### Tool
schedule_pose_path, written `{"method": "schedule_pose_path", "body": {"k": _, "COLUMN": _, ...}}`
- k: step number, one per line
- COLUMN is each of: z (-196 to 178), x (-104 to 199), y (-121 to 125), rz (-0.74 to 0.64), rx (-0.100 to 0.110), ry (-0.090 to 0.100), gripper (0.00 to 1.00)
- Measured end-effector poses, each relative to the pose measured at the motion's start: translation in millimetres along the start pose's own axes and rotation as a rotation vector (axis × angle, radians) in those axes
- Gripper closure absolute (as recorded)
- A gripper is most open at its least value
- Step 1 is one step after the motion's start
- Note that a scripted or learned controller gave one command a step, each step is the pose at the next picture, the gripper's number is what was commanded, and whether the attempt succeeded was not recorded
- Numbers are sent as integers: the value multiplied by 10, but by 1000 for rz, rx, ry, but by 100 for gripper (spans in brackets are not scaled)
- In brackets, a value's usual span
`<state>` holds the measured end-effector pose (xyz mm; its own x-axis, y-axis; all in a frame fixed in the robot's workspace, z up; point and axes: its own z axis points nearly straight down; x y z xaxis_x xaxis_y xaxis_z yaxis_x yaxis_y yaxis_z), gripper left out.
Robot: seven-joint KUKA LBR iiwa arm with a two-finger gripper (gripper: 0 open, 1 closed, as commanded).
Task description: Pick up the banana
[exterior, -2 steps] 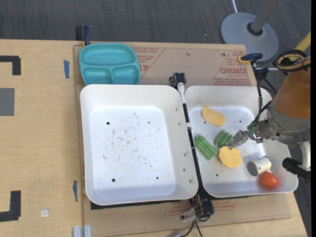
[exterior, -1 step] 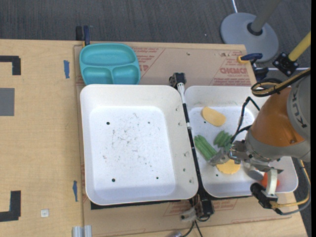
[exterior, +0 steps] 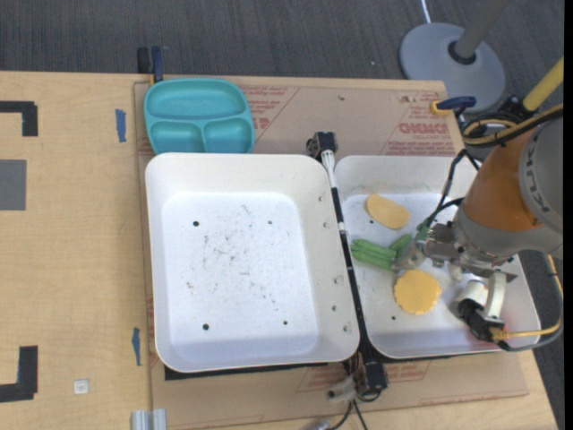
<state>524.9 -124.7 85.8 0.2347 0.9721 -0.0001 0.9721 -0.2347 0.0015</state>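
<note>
Single fixed camera, mounted above the table (exterior: 72,267), looking down at a slant. Far edge of the table sits toward the top of frame, with grey carpet floor (exterior: 269,16) beyond it; near edge runs off the bottom. Moderate distance: both white bins fit in frame, left bin (exterior: 166,267) roughly centre, right bin (exterior: 385,339) toward the right side. The arm (exterior: 510,195) enters from the right edge, partly cropped. A teal tray (exterior: 197,115) lies behind the left bin. No second view, so no overlap to report.
</note>
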Motion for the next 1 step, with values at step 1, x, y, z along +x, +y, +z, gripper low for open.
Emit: {"method": "schedule_pose_path", "body": {"k": 1, "z": 6, "x": 134, "y": -501, "rz": -105, "rx": 2, "ry": 2, "gripper": 0}}
